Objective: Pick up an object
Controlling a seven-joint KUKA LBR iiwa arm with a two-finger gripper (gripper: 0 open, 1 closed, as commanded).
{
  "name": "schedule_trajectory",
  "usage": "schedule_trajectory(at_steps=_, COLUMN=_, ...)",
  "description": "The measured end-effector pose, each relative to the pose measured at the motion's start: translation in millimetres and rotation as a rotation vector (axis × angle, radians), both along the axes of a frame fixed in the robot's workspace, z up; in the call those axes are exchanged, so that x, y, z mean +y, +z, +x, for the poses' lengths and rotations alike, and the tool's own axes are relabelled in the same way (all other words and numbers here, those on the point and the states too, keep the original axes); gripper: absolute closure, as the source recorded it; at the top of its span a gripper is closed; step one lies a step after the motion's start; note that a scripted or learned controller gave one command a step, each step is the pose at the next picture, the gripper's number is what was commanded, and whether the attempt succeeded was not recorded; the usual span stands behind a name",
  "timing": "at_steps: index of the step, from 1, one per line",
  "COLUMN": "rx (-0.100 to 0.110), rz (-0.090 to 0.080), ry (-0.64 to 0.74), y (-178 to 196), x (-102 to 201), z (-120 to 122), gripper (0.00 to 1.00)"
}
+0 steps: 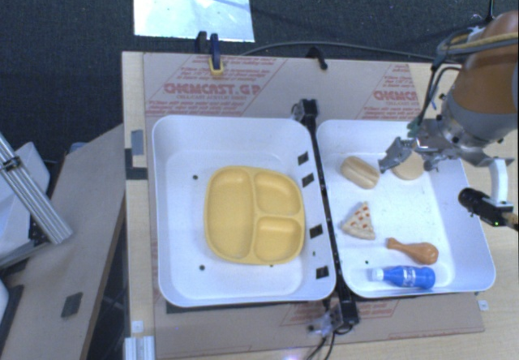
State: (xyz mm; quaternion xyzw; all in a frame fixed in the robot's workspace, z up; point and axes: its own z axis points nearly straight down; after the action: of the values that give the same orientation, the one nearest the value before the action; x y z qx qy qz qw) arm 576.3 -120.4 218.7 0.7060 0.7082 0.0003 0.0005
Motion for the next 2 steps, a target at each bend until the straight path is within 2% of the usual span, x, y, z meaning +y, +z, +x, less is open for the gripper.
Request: schedule_trajectory(at_steps=2, rx=0.004, rz=0.001, ry=-0.002, y=-88, x=2, z=5, gripper=0.00)
